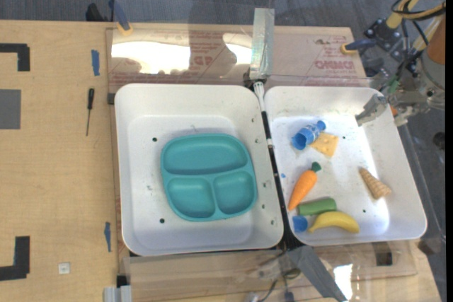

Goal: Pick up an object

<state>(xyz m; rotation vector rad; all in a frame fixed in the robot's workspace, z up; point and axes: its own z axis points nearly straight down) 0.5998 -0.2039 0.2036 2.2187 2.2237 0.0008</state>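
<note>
Nearest the lens: banana (335, 223) at the near edge of the right bin (407, 173), green cylinder (316, 206) touching it just behind, small blue piece (300, 224) at the banana's 9 o'clock. Carrot (304, 184) sat at 11 o'clock from that cluster, tilted, green top pointing up-right. Cheese wedge (326, 145) and blue cup (306, 136) lay touching, further back. Ice cream cone (375, 182) lay alone toward the bin's 3 o'clock wall. Left bin (131, 152) held a teal divided plate (207, 176).

Gripper (373, 108) hung over the right bin's far-right corner, at about 1 o'clock from the bin centre. Couldn't tell its state, too small and cluttered by cables. Nothing visibly between the fingers.

Risks, as I judged them: banana, cylinder and blue piece were packed tight, so a descent there could catch two things or shove them apart. Cheese and cup had the same issue. Cone lay near the wall, so fingers could clip the rim.

Closest candidates: cheese at the gripper's 8 o'clock, cone at 6 o'clock, both clear of it.
</note>
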